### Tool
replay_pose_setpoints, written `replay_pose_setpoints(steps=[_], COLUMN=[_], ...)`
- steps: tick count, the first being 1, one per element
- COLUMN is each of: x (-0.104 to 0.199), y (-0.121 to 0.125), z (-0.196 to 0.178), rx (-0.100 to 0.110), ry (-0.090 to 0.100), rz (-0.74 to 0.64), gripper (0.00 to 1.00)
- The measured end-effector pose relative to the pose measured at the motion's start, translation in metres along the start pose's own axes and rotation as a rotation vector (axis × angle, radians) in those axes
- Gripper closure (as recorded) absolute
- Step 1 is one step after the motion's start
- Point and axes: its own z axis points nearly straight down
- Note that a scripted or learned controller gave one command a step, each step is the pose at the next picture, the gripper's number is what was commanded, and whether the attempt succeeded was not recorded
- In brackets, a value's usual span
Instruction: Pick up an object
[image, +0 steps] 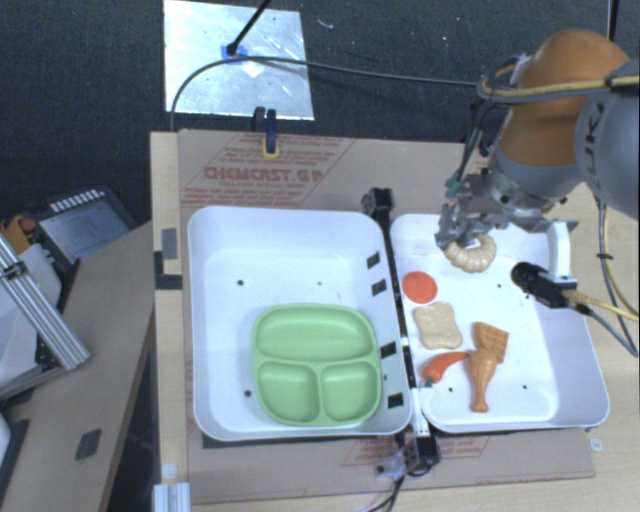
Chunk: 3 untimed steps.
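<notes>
**Gripper low over the croissant in the right bin**

The gripper (462, 235) hangs at the far end of the right bin (575, 400), directly above a tan croissant-shaped toy (472, 254) and apparently touching its upper edge. Whether the fingers are spread or closed cannot be told; nothing shows clearly between them. Nearer the camera lie an orange-red disc (419, 288), a toast slice (437, 325), a red pepper (443, 365) and a drumstick (484, 362). The left bin (220, 240) holds a green divided plate (315, 362). A good grasp probably means straddling the croissant's curved middle, closing firmly, then lifting straight up.
</notes>
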Motion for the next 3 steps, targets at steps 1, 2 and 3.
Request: replay_pose_setpoints(steps=[1, 2, 3], x=[0.044, 0.097, 0.145], y=[-0.029, -0.048, -0.068], z=[0.011, 0.025, 0.016], rx=[0.001, 0.0, -0.001], ry=[0.0, 0.001, 0.001], rz=[0.001, 0.0, -0.001], gripper=[1.0, 1.0, 1.0])
